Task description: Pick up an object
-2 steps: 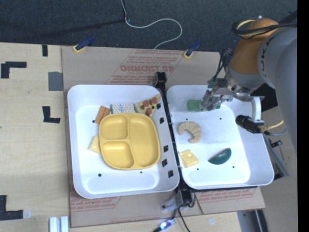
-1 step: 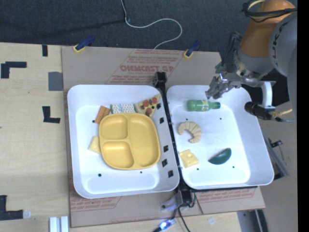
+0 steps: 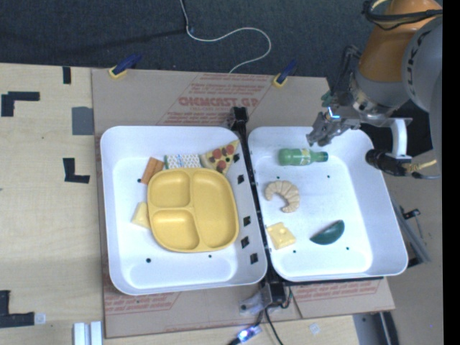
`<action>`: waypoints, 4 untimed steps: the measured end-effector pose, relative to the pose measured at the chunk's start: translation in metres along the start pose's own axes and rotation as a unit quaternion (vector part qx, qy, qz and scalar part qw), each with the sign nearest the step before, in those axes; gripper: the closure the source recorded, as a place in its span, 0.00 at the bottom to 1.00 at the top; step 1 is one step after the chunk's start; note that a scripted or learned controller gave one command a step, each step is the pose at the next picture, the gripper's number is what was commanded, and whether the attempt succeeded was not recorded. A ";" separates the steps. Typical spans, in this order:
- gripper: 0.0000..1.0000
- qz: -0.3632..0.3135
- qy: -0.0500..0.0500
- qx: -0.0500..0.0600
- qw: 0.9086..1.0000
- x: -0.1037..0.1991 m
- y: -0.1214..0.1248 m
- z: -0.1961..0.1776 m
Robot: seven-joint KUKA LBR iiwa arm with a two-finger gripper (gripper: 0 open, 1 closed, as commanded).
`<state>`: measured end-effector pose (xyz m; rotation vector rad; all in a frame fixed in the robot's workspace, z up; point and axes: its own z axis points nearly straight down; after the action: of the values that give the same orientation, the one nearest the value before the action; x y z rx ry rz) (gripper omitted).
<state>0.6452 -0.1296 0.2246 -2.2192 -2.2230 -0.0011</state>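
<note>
The gripper [image 3: 318, 136] is seen hanging over the far part of the right-hand shallow white bin [image 3: 381, 221], just above the cap end of a small green plastic bottle [image 3: 302, 156] that lies on its side on the bin floor. Nothing is seen between its fingers; whether they are spread or closed cannot be told from this slanted view.

The bottle is judged to be the likely target. For a good pick, the gripper would best be shifted toward the bottle's middle and turned so that the fingers straddle the narrow body across its long axis, then lowered straight down; a grasp at the cap end is likely to let the round body roll or pivot away.

The bottle lies near the far wall of the bin, so little room is left on that side, and a descent should be kept clear of the rim. Toward the near side, a tan croissant-shaped toy [image 3: 282, 195] lies close by but apart from the bottle. Further on, a yellow cheese-like wedge [image 3: 280, 235] and a dark teal curved piece [image 3: 328, 232] are well apart. In the left-hand white bin [image 3: 115, 192], a yellow divided plastic plate [image 3: 192, 209] is set. Open floor is left on the right side of the right bin.
</note>
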 end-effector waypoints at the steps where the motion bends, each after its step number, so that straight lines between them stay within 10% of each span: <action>1: 1.00 -0.002 0.000 0.001 1.000 0.054 -0.015 0.005; 4: 1.00 -0.002 0.000 0.002 1.000 0.191 -0.082 0.002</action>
<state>0.5626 0.0609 0.2228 -2.2121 -2.2253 0.0037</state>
